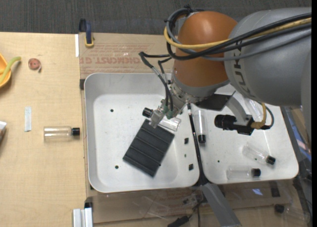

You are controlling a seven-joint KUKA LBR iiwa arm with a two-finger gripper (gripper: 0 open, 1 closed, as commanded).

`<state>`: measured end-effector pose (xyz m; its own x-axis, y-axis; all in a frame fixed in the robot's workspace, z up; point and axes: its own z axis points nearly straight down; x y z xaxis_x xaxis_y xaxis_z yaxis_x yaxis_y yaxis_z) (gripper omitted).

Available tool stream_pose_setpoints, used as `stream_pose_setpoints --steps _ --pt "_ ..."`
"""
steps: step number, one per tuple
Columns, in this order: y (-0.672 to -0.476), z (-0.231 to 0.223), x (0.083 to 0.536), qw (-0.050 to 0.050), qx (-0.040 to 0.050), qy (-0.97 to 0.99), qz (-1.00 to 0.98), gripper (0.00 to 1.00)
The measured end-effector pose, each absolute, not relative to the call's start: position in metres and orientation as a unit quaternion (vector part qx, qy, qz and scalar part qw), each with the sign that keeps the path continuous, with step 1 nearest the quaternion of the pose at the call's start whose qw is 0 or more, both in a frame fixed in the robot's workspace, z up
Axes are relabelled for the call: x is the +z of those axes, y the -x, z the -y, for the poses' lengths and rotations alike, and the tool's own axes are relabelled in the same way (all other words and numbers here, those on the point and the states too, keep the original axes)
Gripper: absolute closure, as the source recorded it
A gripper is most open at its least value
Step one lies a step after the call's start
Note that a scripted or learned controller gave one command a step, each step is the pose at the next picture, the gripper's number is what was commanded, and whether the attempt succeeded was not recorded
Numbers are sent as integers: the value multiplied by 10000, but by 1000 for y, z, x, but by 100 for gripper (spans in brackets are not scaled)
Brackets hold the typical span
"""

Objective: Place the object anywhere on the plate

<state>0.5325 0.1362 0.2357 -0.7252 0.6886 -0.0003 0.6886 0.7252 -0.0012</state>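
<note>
Camera view. The bench (44, 176) carries two shallow white bins side by side. The arm (267, 57) enters from the right and crosses above the right bin (225, 146). Its orange band (203, 47) sits over the inner rims of both bins.

The gripper (167, 114) is positioned low in the left bin (106, 137), at the upper end of the black ribbed slab (149, 147). Whether the gripper is apart or together cannot be told, because the wrist covers it from above. Contact between gripper and slab cannot be confirmed.

The black ribbed slab lies on the floor of the left bin, right of centre. It is turned at a slant, with its lower end toward the front rim and its upper end under the gripper.

A clear tube (199, 127) with a dark tip lies along the divide between the bins. Two clear vials with black caps lie in the right bin near its front right corner: one (258, 154) farther back, one (242, 173) just beside the front rim.

On the bare bench left of the bins:
- a clear bottle (61, 132) with a black cap, on its side;
- a small white strip (27, 119);
- a small reddish disc (33, 63);
- an orange bowl (3, 71) at the picture's edge.
</note>
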Motion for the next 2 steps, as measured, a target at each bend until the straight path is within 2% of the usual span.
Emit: stream_pose_setpoints --steps 1,2 --pt "-487 -195 167 10 10 2902 9570 100" --pt "-543 -195 434 -7 7 2927 9562 100"
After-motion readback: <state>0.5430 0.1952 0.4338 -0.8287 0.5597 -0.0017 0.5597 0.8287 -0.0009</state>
